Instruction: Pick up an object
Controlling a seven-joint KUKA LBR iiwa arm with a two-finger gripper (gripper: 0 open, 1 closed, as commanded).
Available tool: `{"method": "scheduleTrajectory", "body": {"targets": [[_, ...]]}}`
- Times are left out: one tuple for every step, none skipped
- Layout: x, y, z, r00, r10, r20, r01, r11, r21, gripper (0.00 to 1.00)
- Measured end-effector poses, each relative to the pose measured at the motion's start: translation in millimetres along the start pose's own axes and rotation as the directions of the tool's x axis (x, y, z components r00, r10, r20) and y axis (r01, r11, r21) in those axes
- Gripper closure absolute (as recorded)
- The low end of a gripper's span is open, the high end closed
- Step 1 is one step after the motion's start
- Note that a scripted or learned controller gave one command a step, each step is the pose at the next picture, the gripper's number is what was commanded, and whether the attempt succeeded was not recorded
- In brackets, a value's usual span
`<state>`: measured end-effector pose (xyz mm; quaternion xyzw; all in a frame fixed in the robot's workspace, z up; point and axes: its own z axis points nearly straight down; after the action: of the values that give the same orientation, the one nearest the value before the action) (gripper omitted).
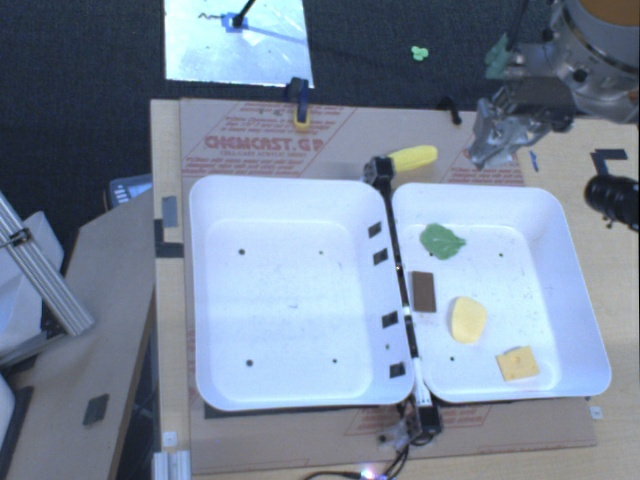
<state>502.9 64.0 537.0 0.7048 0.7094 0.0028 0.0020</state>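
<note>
Two white bins are seen side by side on the tabletop point(170, 268), joined along the middle by a dark hinge strip with clips. The left bin point(215, 203) is next to the right bin point(575, 298), which holds four small things: a green leafy piece point(441, 239) near the back, a brown rectangular block point(423, 291) just beside the divider, a pale yellow rounded piece point(467, 319) near the middle, and a yellow-orange wedge point(517, 364) toward the front. All four are spaced apart, nothing stacked. A yellow-handled tool point(405, 159) is laid behind the bins. The gripper point(492, 140) is parked above the tabletop behind the right bin's back rim, well apart from the objects; honestly, whether the jaws are wide or narrow can't be told here.
</note>
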Motion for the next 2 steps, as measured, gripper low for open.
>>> {"method": "scheduleTrajectory", "body": {"targets": [[-55,54,9,1.000,0.010,0.003,-0.010,1.000,0.003,1.00],[11,-19,1,1.000,-0.005,-0.002,0.005,1.000,0.003,1.00]]}}
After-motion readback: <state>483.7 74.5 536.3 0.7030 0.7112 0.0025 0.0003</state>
